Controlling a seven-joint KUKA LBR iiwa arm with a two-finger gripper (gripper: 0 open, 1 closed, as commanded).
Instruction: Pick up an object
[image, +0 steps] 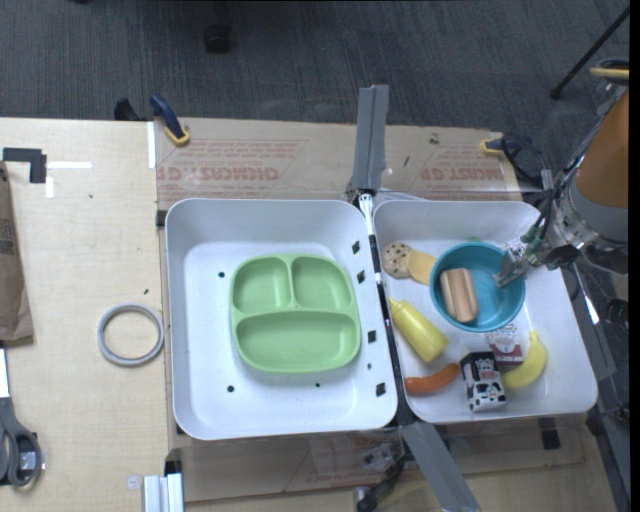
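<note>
In the right-hand bin (560, 400), your gripper (515, 262) hangs at the right rim of the blue bowl (495, 300), its tip just inside that edge; whether it is parted or closed you cannot tell from this slant, and nothing is seen in its grasp. Inside the bowl, left of the gripper and apart from it, lies a tan bread roll (459, 294). Left of the bowl, against its rim, sit a cookie (397, 259) and a pale yellow piece (421, 267). Below and left of the bowl lies a yellow bottle (417, 330), and further down an orange sausage (432, 381). Directly below the bowl stands a small black-and-white carton (484, 381), with a banana (531, 364) to its right. Far left of the bowl, in the other bin (190, 300), rests a green divided plate (295, 312).
</note>
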